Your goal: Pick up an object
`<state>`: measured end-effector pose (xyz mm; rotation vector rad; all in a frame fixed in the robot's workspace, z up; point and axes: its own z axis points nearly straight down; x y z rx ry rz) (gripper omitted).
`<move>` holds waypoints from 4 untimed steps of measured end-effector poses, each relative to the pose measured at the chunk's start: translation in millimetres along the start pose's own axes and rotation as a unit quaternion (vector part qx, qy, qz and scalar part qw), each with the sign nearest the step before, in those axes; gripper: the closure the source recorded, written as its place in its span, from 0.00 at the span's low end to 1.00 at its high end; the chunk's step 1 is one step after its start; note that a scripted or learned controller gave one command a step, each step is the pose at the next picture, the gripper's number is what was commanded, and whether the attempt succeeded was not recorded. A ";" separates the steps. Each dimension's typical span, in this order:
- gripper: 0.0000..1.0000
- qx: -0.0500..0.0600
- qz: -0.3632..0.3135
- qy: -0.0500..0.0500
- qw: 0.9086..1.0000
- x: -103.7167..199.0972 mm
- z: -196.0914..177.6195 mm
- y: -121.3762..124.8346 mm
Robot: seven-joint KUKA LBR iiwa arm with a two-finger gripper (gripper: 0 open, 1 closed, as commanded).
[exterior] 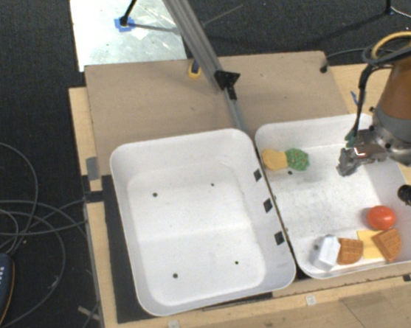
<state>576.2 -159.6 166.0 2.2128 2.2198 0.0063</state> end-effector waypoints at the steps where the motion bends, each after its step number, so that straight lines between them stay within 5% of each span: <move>1: 1.00 0.000 0.000 0.000 1.000 -0.1 -52.0 -7.7; 2: 1.00 0.000 -0.001 0.000 1.000 -0.6 -97.3 -5.7; 4: 1.00 0.003 -0.004 0.002 1.000 110.2 -92.0 9.5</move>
